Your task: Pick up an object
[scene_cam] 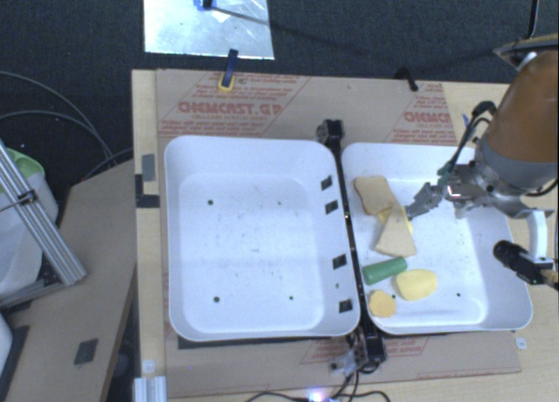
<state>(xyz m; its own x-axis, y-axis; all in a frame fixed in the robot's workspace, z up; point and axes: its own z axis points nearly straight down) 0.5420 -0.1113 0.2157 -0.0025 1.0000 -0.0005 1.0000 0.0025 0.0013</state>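
The right bin (502,300) holds several food-like objects. A tan bread-like slice (373,192) lies at its upper left, with a tan wedge (396,238) just below it and a small yellow piece (387,216) between them. Lower down lie a green cylinder (384,269), a yellow potato-like lump (417,284) and a small orange-yellow piece (382,304). My gripper (420,203) reaches in from the right, low over the bin. Its tip sits just right of the yellow piece and the top of the wedge. Nothing is visibly lifted.
The left bin (175,243) stands beside the right one, split off by a dark divider with clips (342,243). Both rest on a cardboard sheet (253,103). The arm's grey body with orange band (524,129) overhangs the right bin's far right side.
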